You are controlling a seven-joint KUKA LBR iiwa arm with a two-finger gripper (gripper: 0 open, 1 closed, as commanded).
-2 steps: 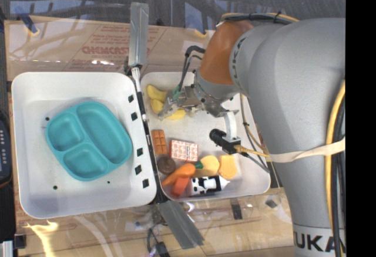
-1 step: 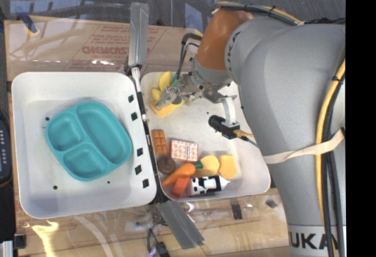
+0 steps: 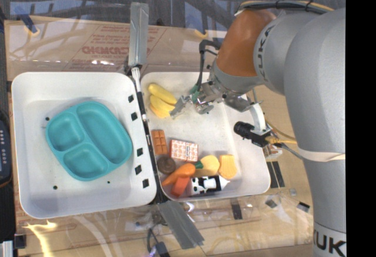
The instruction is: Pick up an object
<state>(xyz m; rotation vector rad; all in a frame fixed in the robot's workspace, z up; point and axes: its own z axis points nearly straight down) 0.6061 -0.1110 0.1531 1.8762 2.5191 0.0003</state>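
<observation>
The right bin (image 3: 247, 150) holds toy food. A yellow banana bunch (image 3: 160, 100) lies at its back left. My gripper (image 3: 191, 104) hangs low over the bin's back, just right of the bananas. It is open, and its left finger (image 3: 178, 107) is next to the banana tips with nothing between the fingers. Near the front lie a brown bar (image 3: 158, 141), a pink patterned box (image 3: 183, 149), a dark round piece (image 3: 166, 164), an orange carrot (image 3: 179, 172), two yellow pieces (image 3: 210, 163) and a black-and-white carton (image 3: 205, 185).
The left bin (image 3: 35, 103) holds a teal divided plate (image 3: 88, 139). A ridge with black clips (image 3: 141, 132) separates the bins. The grey arm with its orange band (image 3: 247, 44) covers the right bin's back right corner. Bare bin floor (image 3: 217, 132) lies right of the pink box.
</observation>
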